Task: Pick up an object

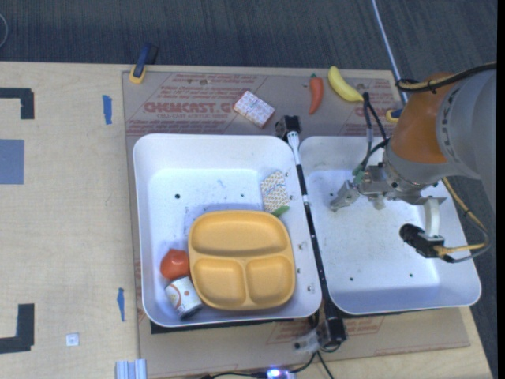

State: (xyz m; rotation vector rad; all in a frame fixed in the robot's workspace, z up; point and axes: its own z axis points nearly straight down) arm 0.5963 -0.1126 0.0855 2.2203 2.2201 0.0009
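Two white bins sit on the table; the gripper [345, 199], open and holding nothing, hangs right of the yellow tray [241, 259].

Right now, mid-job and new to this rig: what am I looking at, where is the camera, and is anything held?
One camera looks down at a slant on a bench with two shallow white bins. The grey and orange thing at right is the robot arm; its gripper hangs over the right bin. I see nothing between its fingers, so nothing is held.

The left bin holds a yellow tray, a red tomato, a small can and a patterned packet. Behind the bins lie a banana, a red pepper and a small box.
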